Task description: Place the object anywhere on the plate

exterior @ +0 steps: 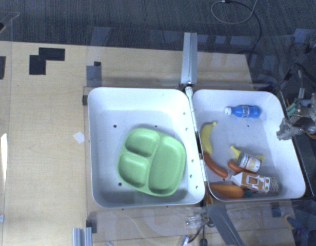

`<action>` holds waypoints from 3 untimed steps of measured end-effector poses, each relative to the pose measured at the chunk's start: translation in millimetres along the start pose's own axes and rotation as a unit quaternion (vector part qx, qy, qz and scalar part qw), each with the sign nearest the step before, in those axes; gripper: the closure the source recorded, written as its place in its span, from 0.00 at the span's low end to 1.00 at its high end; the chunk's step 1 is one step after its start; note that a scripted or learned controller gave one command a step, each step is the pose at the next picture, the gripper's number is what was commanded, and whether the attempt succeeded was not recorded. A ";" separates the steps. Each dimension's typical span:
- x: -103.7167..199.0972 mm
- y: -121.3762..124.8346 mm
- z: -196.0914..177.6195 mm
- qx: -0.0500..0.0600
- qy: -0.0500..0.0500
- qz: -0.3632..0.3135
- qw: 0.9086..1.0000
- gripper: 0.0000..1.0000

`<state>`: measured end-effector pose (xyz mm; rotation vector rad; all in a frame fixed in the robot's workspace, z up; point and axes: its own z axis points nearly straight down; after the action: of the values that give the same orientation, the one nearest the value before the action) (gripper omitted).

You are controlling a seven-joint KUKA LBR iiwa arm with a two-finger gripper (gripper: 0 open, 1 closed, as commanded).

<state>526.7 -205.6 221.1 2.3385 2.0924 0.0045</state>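
Observation:
A green divided plate (152,161) lies in the left white bin (101,111), slightly right of its middle. The right white bin (271,104) holds the loose objects: a blue bottle (243,111) at the back, a yellow banana (206,137) by the left wall, a red sausage (215,166), a small yellow-capped bottle (245,160), a printed carton (254,181) and an orange carrot (228,190) at the front. My gripper (288,131) hangs over the right rim of the right bin, apart from all the objects.
A metal post (188,58) rises behind the seam between the two bins. The arm's wrist and cables (307,111) crowd the right side. Wooden bench top (40,152) stretches to the left of the bins.

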 end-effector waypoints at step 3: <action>146.7 127.8 35.9 -0.001 0.000 -0.212 0.977 1.00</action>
<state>670.1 -73.9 185.8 1.8411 2.5386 0.0046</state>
